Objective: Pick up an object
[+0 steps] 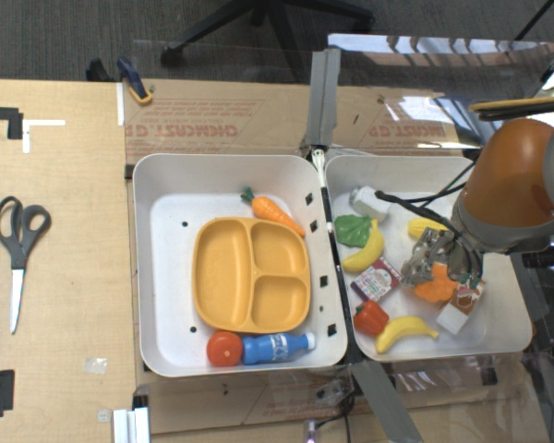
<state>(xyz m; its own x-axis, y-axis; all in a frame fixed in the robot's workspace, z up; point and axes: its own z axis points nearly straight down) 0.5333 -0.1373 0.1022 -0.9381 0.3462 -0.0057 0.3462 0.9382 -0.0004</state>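
Since the near edge of the right bin (499,344) carries the closest things, I begin there: a yellow banana (404,331) lies by the near rim, with a red pepper (370,317) touching its left end and a small white block (451,318) to its right. Just behind them is an orange object (435,290), and the hand (431,264) is low over it, close to the bin's right wall. It seems to be the thing the arm is going for, though I cannot tell from this slanted view if the hand is open, closed, or already touching it.

To do this step well, I think the hand should come straight down over the middle of the orange object and avoid the snack packet (376,281) on its left and the white block, because the things are crowded there. A slow lift would help to check the grip.

The arm comes in from the right side, its orange band (510,178) above the wrist, and the wrist points downward into the bin.

Farther back lie a second banana (367,251), a green toy (353,229) and a white bottle (369,201) near the far left corner.
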